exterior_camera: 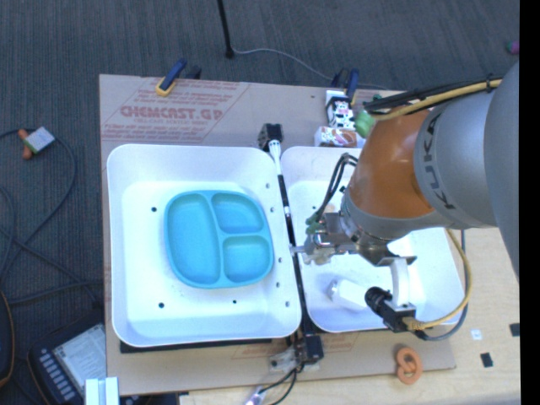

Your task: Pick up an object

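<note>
Camera view, from above at a slant: grey arm [439, 163] with orange band reaching in from right, wrist low over right bin [297, 165]; gripper [325, 247] hard by that bin's left wall, finger opening impossible to judge, nothing seen held. Small white object [344, 291] lying on right bin floor just below gripper, apart from it; contact none visible. Left bin [126, 167] holding blue three-compartment plate [221, 237], flat, roughly central; bench [169, 112] bearing both bins side by side.
</note>
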Motion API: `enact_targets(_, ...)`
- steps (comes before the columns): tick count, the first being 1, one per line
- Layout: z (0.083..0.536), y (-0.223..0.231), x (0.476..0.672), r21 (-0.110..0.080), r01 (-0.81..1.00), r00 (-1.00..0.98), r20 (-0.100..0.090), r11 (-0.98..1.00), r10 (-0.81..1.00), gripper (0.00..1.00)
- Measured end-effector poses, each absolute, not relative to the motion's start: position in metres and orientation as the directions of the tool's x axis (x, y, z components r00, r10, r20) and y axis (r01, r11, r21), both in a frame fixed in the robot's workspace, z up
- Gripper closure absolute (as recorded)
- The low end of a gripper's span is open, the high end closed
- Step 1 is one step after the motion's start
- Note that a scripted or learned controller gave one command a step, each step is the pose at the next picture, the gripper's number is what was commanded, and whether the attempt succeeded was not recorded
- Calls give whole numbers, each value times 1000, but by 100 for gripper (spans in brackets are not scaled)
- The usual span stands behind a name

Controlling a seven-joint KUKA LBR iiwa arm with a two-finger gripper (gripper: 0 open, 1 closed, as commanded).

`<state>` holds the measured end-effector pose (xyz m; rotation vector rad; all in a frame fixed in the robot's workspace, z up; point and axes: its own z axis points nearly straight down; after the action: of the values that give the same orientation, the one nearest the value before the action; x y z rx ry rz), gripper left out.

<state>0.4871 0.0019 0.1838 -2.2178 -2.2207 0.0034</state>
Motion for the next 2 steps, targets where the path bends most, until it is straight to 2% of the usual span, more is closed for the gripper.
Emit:
enact_targets(1, 184, -9, 549, -1, 1000, 0, -1, 0, 1000, 100)
enact_targets(2, 184, 30, 572, -2, 1000, -1, 0, 1, 1000, 100)
